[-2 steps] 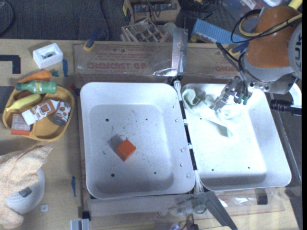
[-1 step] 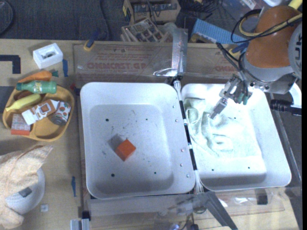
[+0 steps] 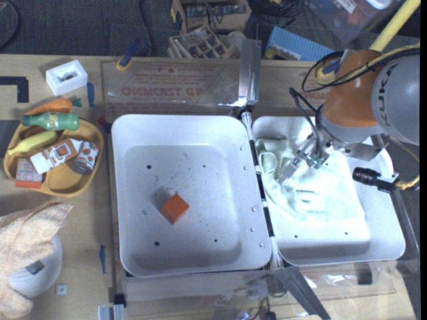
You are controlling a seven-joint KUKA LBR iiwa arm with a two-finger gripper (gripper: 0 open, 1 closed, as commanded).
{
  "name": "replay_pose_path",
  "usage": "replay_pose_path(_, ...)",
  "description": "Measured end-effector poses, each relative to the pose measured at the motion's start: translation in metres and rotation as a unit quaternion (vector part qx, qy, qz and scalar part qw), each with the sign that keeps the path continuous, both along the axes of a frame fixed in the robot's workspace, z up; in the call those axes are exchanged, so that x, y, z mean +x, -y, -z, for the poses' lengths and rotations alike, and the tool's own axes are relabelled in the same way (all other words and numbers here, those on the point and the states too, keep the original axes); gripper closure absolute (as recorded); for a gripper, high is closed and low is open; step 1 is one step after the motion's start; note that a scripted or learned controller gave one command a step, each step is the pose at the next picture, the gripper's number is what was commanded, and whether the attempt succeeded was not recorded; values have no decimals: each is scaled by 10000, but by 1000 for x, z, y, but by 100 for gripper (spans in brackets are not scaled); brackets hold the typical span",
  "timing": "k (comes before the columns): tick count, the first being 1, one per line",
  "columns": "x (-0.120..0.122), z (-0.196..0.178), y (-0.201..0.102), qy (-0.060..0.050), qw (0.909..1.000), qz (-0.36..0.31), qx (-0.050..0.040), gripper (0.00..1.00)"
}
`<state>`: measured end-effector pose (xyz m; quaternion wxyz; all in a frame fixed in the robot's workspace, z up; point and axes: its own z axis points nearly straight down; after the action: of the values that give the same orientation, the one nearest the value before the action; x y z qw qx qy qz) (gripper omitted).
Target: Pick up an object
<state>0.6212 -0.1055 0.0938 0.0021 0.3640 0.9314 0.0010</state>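
Robotics lab — wooden surface bearing two white bins, grey-and-orange robot arm, loose black cables, yellow bowl of toy props — cluttered carpeted floor behind

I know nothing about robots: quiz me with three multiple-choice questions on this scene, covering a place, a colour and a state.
1. Which bin holds the small cube-shaped block?
A. left white bin
B. right white bin
C. neither

2. What colour is the block?
A. blue
B. orange
C. green

3. Where is the arm's two-finger gripper?
A. touching the block
B. above the yellow bowl
C. over the right bin, apart from the block

Key: 1 A, it lies on the left bin's floor. 2 B, its faces are orange. 3 C, the gripper hangs over the right bin.
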Motion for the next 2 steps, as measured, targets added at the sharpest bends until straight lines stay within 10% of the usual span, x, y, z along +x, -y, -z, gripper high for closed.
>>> replay_pose_path(1,2,-8,0,18,10000,7,5,100)
replay_pose_path(2,45,4,24,45,9990,451,-5,100)
